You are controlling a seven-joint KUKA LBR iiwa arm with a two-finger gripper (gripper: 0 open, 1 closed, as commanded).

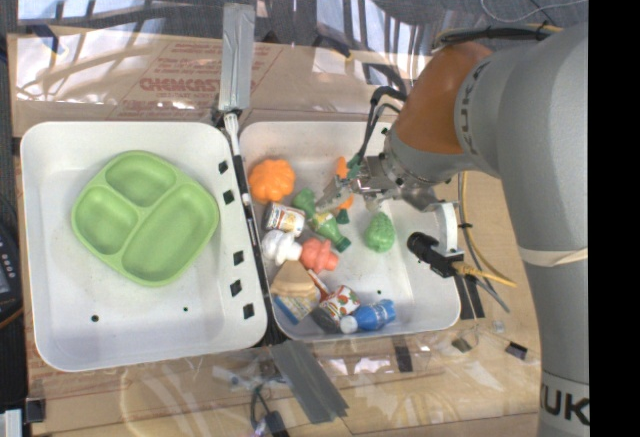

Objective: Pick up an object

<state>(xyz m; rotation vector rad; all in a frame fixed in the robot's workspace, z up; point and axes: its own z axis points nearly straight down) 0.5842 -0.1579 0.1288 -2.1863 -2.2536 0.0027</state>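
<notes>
Toys (322, 255) heaped in right bin (430, 300); hand (352, 187) above them, grip perhaps unreadable.

Your candidates all lie in the right bin (430, 310). You have an orange pumpkin-shaped toy (271, 179) near its upper left corner, with a small tipped can (284, 219) just below it. A green lumpy piece (380, 231) sits alone right of centre. A pink figure (319, 254) rests mid-bin, and a blue bottle (370, 316) lies flat along the front wall.
</notes>
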